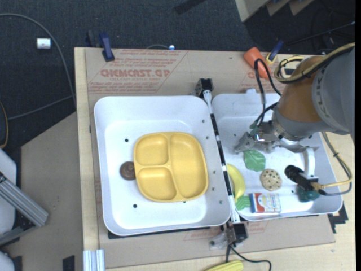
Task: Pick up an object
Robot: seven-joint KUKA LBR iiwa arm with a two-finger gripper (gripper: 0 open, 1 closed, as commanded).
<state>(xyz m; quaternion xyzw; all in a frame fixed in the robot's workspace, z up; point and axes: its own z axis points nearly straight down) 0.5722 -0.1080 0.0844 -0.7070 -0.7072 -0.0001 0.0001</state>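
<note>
Over the right bin (237, 103) — gripper (252, 143) above green object (255, 160).

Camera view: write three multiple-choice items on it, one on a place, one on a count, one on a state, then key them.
1. Where does the yellow divided plate lie?
A. left bin
B. right bin
C. on the bare bench

2. How many compartments does the plate have?
A. two
B. three
C. five

3. The gripper is:
A. above the plate
B. down in the right bin, near the green object
C. outside both bins

Key: 1 A, it sits within the left bin; 2 B, its ridges mark three sections; 3 B, it is within the right bin, just above the green object.
</note>
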